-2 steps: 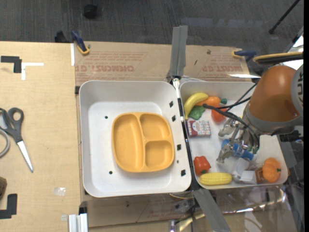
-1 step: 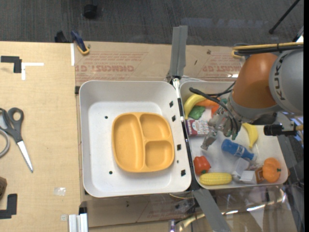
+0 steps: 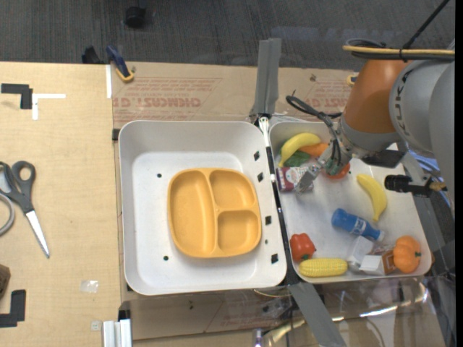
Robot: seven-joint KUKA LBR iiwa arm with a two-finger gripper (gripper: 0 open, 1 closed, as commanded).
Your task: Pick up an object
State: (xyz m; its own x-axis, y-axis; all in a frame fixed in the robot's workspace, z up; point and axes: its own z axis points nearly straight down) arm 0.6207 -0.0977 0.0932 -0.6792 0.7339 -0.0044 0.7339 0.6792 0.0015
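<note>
The claw [image 3: 309, 179] hangs low over the far left corner of the right bin [image 3: 423, 226], its metal fingertips down among a tight cluster of things; whether it is spread or pinched I cannot tell, and nothing can be seen caught in it. The likeliest target is the small red-and-green packet [image 3: 289, 176] lying just beside the tips, against the bin's left wall, with a banana [image 3: 298, 145] touching it on the far side and a red round item [image 3: 337, 169] partly hidden under the wrist. To do this step well, the claw should come straight down with one finger on each side of a single object, not straddling two; the clutter in that corner makes a double contact or a push into the wall likely. Closing should wait until the tips are below the object's widest part, and the lift should be vertical so neighbours are not dragged along. If the corner proves too cramped, the freer pieces are safer choices: the second banana [image 3: 374, 195], the blue bottle [image 3: 355, 224], the corn cob [image 3: 323, 267], the red pepper [image 3: 302, 246] or the small pumpkin [image 3: 407, 252], each lying with open floor around it. The left bin [image 3: 137, 215] holds a yellow divided plate [image 3: 215, 212].
</note>
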